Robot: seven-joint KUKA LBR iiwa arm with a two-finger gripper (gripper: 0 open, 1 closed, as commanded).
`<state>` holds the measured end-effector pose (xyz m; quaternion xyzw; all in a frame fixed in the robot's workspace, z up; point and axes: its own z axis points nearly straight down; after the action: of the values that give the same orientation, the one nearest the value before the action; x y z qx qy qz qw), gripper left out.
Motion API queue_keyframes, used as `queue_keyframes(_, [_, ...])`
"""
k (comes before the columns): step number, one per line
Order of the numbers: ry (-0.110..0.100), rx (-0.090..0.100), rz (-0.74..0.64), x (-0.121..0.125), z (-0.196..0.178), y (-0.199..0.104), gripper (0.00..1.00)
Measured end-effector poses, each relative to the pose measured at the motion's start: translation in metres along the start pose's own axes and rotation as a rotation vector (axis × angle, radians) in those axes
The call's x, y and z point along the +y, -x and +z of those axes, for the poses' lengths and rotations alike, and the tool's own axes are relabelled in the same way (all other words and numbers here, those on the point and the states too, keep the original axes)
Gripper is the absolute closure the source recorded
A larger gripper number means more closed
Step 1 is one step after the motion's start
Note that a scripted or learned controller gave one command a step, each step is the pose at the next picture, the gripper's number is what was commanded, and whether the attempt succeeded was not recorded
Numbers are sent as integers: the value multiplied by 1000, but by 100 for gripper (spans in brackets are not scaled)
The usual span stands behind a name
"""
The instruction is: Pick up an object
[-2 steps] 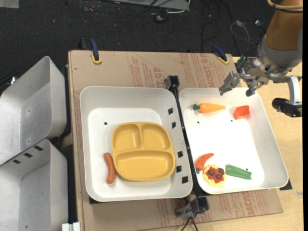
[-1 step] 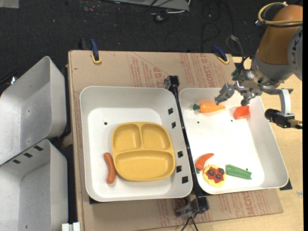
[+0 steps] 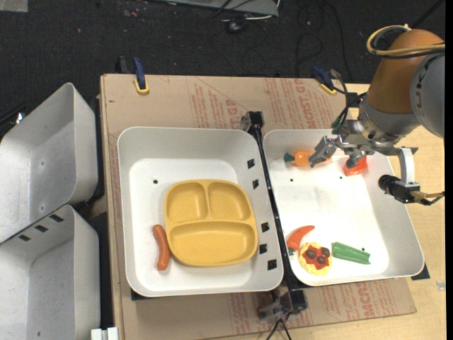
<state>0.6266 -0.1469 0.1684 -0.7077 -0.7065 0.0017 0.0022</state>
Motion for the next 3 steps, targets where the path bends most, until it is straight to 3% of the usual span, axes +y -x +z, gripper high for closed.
queue_keyframes(1, [-1, 0, 0, -2, 64, 0, 0])
queue_keyframes(2, [8, -2, 0, 0, 50, 0, 100])
queue_keyframes(3, [14, -3, -5, 6, -12, -5, 100])
